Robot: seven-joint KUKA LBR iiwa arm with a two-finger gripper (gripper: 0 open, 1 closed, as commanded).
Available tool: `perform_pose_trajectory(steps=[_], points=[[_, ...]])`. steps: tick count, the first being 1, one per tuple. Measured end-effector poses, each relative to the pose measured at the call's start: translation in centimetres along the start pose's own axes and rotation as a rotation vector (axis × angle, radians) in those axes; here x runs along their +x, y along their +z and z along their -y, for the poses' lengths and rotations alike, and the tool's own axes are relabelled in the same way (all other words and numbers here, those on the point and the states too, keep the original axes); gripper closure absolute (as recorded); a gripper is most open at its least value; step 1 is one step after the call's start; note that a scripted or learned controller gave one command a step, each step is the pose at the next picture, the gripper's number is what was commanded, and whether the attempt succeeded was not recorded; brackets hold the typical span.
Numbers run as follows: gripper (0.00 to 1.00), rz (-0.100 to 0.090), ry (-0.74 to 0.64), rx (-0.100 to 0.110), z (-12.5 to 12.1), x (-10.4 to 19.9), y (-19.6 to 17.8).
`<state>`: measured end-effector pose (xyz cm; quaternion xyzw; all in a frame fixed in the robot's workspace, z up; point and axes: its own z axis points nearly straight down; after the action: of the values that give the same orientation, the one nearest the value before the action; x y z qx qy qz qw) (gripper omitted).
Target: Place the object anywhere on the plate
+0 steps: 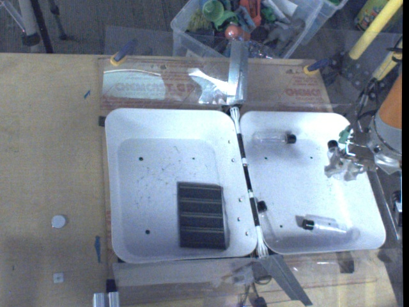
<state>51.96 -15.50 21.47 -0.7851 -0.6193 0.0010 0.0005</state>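
Nearest us we see the dark ribbed plate (202,215) in the left bin (121,133), then one clear tube (324,223) in the right bin (367,235), another tube (273,137) farther back, and the gripper (342,165) at that bin's right rim, its grip unreadable.

Orange band above grey wrist (390,147); black cables; silvery metal claw (339,165).

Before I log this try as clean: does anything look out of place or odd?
Nothing looks spilled or damaged. The dark ridged plate lies flat in the left bin; two clear tubes lie apart in the right bin.
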Motion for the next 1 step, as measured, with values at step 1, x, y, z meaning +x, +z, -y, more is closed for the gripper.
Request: perform_pose_trajectory(steps=[1], points=[[1.0,-0.002,0.204,0.004,4.4,5.58,-0.01]])
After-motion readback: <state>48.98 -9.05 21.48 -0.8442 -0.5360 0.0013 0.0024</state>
